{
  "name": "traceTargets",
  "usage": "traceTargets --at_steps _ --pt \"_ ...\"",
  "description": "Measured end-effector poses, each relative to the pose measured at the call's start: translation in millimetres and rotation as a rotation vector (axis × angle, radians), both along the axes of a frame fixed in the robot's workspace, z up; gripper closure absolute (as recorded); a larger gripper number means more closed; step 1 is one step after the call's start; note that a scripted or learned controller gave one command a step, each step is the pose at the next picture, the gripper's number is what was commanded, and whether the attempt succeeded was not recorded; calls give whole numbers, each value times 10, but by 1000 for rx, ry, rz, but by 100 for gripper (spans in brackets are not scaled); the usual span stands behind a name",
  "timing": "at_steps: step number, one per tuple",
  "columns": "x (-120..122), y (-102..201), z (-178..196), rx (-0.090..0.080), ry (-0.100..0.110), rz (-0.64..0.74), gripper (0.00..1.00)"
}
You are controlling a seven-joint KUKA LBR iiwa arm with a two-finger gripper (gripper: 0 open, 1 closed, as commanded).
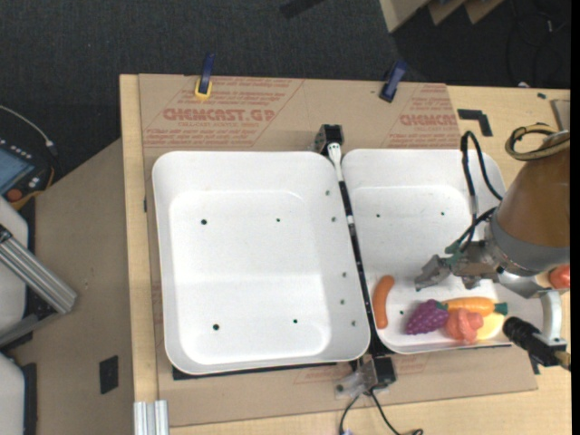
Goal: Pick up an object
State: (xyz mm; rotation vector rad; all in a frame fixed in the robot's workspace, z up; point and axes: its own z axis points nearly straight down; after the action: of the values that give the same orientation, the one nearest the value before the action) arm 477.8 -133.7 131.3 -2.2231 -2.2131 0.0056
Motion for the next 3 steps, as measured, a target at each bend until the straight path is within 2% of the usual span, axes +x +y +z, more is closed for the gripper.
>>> traceTargets --at_steps 1,2,3 --pt "36 -14 1495 -6 -23 6 0" --pt "13 261 1066 2 -2 7 0" --pt "22 238 1322 -3 -10 5 0"
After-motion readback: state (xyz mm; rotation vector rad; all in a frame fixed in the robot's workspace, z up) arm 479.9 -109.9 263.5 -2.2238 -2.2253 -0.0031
